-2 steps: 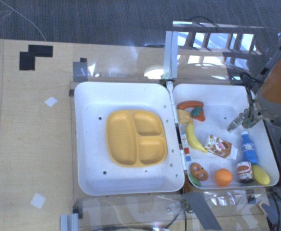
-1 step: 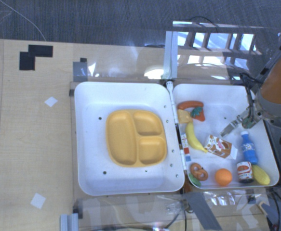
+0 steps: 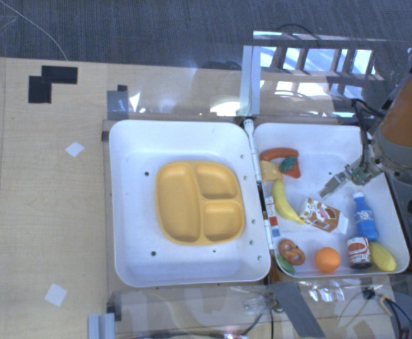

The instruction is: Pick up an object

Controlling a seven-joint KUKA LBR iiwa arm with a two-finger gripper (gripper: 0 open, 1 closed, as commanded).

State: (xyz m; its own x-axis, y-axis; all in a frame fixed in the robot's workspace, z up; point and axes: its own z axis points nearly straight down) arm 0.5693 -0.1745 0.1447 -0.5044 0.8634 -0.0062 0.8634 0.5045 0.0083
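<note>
gripper [image 3: 341, 180] fingers apart, empty, over the right bin [image 3: 375, 136]. nearest pick is the snack packet [image 3: 321, 215], just below-left of the tips toward the near rim, long axis running left-right

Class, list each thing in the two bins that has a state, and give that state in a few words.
yellow divided plate: upright, in left bin
banana: lying flat
blue bottle: lying on its side
orange: resting near front wall
hand: above right bin, holding nothing
</note>
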